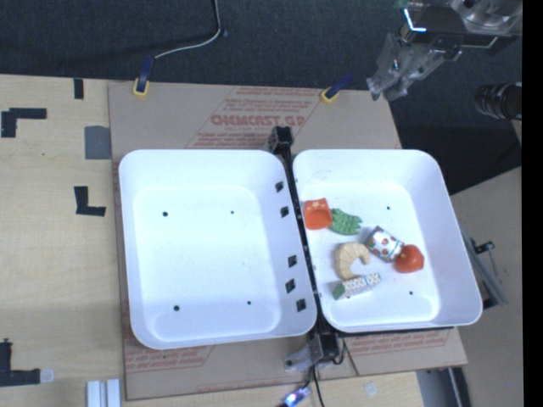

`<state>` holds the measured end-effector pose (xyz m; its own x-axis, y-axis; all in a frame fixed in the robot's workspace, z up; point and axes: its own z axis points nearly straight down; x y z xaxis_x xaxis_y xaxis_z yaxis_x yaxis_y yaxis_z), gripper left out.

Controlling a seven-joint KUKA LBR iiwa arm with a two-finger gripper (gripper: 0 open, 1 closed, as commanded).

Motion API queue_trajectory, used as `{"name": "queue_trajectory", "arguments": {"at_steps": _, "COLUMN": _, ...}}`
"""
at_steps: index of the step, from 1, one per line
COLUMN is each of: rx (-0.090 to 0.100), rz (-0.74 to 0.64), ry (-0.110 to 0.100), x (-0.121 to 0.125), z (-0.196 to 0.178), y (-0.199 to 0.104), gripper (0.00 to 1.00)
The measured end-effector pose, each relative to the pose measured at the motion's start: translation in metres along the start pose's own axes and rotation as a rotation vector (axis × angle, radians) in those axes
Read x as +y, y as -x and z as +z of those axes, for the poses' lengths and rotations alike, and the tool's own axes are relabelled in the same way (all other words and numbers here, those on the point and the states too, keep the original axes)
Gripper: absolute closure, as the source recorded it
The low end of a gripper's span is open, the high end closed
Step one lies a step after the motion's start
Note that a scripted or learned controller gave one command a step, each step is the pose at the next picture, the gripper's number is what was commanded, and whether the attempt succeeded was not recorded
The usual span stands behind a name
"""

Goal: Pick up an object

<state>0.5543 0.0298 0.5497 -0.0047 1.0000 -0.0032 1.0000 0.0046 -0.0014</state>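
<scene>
The right bin (pixel 424 176) holds a small heap of objects: an orange-red block (pixel 316 214), a green leafy piece (pixel 345 222), a tan croissant-shaped piece (pixel 349 259), a silver can with red dots (pixel 384 243), a red ball-like piece (pixel 410 259) and a small white and green packet (pixel 356 286). My gripper (pixel 389 81) hangs high above the bench, beyond the right bin's far edge and well apart from every object. Nothing is seen between its fingers.
The left bin (pixel 136 227) stands beside the right one, joined by a black clip strip (pixel 293 227). Both rest on a cardboard sheet (pixel 254 117) held by yellow and blue clamps. A white cable (pixel 191 45) runs across the dark floor behind.
</scene>
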Motion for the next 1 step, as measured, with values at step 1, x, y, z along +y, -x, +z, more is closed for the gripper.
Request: {"name": "queue_trajectory", "arguments": {"at_steps": 1, "rx": -0.001, "rz": -0.001, "ry": -0.001, "x": 0.0003, "z": -0.0097, "y": -0.0004, "gripper": 1.00}}
